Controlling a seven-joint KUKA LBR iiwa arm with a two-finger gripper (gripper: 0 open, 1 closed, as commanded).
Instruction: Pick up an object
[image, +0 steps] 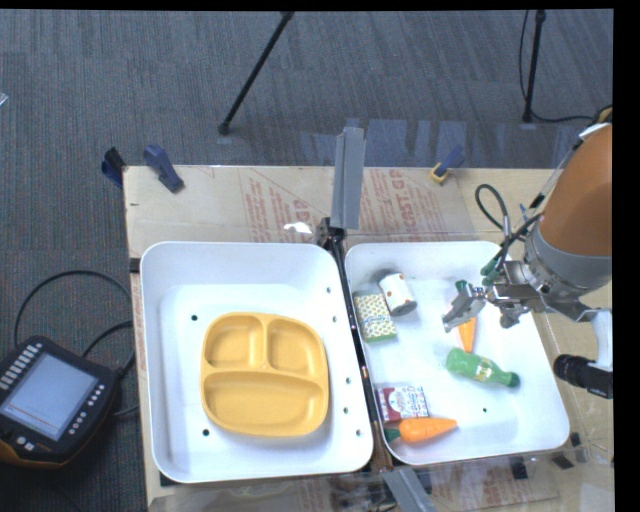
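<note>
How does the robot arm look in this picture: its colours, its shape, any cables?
The arm is thick and rounded, orange above with a grey ring beneath it. A black cable loops beside the wrist. The end effector is a small grey metal piece with greenish parts near its base.

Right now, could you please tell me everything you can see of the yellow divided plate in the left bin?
The yellow divided plate looks like moulded plastic, a rounded square with a raised rim. Ridges split it into three compartments: two smaller ones on the far side and one wide one on the near side. All three look bare. It lies flat and upright, turned slightly askew, near the middle of the left bin, resting on the floor of the bin and apart from its walls. Nothing else touches it.
</note>
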